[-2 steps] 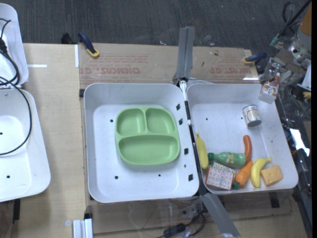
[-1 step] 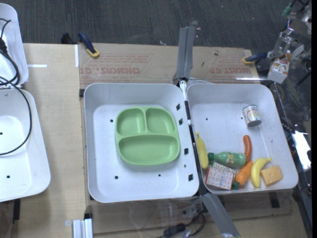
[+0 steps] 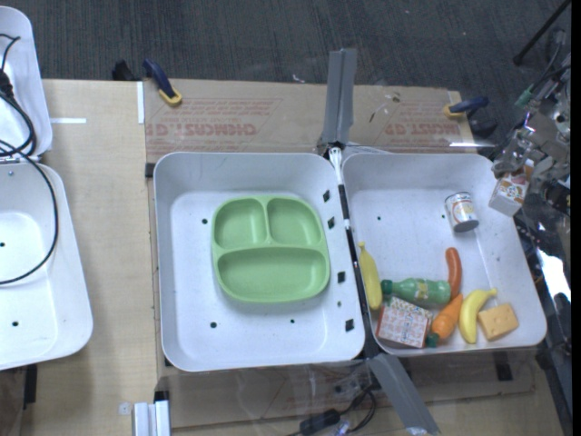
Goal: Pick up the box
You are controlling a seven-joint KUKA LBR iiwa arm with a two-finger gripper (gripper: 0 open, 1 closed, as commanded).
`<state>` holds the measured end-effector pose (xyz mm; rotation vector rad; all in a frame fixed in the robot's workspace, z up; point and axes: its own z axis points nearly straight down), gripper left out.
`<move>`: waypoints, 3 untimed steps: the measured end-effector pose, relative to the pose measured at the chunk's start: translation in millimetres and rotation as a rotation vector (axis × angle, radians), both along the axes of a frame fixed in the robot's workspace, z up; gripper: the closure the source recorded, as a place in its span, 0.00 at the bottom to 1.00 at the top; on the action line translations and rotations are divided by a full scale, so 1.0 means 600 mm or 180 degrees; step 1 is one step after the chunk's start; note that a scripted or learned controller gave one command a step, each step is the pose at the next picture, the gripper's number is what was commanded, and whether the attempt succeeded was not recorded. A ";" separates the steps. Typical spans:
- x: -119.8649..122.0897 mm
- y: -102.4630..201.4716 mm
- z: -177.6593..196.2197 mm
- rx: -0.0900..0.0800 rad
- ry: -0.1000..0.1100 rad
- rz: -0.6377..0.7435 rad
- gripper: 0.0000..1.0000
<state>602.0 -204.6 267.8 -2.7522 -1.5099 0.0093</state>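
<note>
Nearest me, one patterned box (image 3: pixel 404 323) lies flat by the right bin's (image 3: pixel 413 175) front wall, touching one green bottle (image 3: pixel 419 290) and one carrot (image 3: pixel 447 316). The gripper (image 3: pixel 516 180) hangs over that bin's far right rim; spread or closed, I cannot tell. One can (image 3: pixel 462 212) lies near it with bare floor around. Two bananas (image 3: pixel 474 312) and one cheese (image 3: pixel 498 321) crowd the front.
</note>
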 end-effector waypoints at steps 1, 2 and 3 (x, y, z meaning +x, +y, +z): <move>0.056 0.015 0.274 -0.0002 -0.0007 -0.0087 1.00; 0.059 0.035 0.094 0.0000 0.0002 -0.0142 1.00; 0.096 0.072 0.286 -0.0004 -0.0004 -0.0686 1.00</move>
